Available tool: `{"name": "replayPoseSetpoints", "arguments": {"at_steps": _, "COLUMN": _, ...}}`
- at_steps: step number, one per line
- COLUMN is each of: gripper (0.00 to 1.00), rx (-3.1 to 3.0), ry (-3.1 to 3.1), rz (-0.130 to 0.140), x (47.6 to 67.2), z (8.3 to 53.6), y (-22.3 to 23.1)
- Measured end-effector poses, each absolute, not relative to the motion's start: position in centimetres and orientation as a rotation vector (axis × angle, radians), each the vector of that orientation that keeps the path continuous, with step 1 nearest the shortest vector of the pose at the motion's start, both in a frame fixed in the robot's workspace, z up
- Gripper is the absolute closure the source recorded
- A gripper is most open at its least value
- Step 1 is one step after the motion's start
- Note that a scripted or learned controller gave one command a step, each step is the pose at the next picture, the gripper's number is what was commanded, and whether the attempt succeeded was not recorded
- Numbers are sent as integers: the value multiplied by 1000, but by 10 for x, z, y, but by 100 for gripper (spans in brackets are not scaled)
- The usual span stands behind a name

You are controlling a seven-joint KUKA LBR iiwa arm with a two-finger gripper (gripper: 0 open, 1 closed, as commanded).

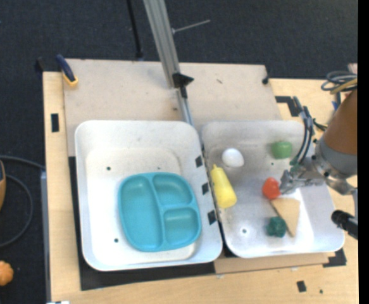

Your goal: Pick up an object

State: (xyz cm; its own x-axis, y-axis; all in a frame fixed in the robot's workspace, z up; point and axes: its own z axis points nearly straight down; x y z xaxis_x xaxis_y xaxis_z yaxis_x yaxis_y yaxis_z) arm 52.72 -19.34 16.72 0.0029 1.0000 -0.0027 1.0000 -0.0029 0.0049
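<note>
While the gripper (290,181) hangs low over the right bin (254,138), nothing shows between its fingers, so as far as I can judge the pick is not yet made. Whether those fingers are spread or pressed together I cannot tell (they are small and blurred against the white floor).

Five candidates lie in the right bin. A red ball (271,188) sits just beside the gripper, at its left, perhaps touching it. A tan wedge (287,212) lies just below, with a dark green lump (276,227) touching or nearly touching its lower corner. A green ball (281,149) rests near the far wall, a white ball (233,158) sits further left, and a yellow bottle (223,187) lies along the left wall, close to the rim.

The left bin (95,138) holds a blue tray (160,211) with three compartments, well apart from the arm (342,138).

What is left, I judge: closing on one thing, most likely the red ball, and lifting it out.

Room is fair. The middle of the right bin floor is bare, so a descent there meets nothing. The red ball, wedge and lump crowd together, and a finger could nudge the wedge. The bottle is tight against the wall, leaving little space on that side.
</note>
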Motion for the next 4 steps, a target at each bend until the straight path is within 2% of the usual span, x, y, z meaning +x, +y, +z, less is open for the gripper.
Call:
{"name": "replayPoseSetpoints", "arguments": {"at_steps": 2, "gripper": 100, "rx": 2215, "ry": 2216, "rz": 4, "x": 523, "z": 264, "y": -207}}
{"name": "replayPoseSetpoints", "arguments": {"at_steps": 3, "gripper": 100, "rx": 2214, "ry": 2221, "rz": 3, "x": 524, "z": 289, "y": -208}}
{"name": "replayPoseSetpoints", "arguments": {"at_steps": 4, "gripper": 100, "rx": 2212, "ry": 2229, "rz": 3, "x": 535, "z": 275, "y": -150}}
